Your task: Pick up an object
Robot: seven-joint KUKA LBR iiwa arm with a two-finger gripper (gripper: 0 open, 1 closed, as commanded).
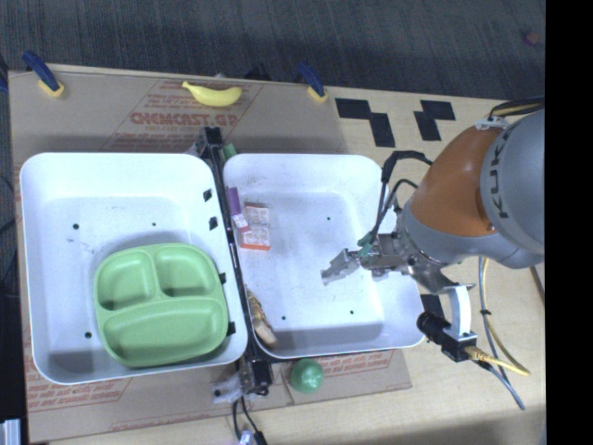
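Hovering over the smooth white right bin [306, 336], the metal end effector [335, 269] grips nothing, its opening unclear.

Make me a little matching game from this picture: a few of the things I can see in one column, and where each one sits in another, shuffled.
Things:
1. green divided plate
2. banana
3. green ball
4. small red and white packet

Places:
A. on the cardboard below the right bin's near edge
B. in the left bin
C. in the right bin, near its left wall
D. on the cardboard beyond the bins, at the top of the view

Pairs: 1-B, 2-D, 3-A, 4-C
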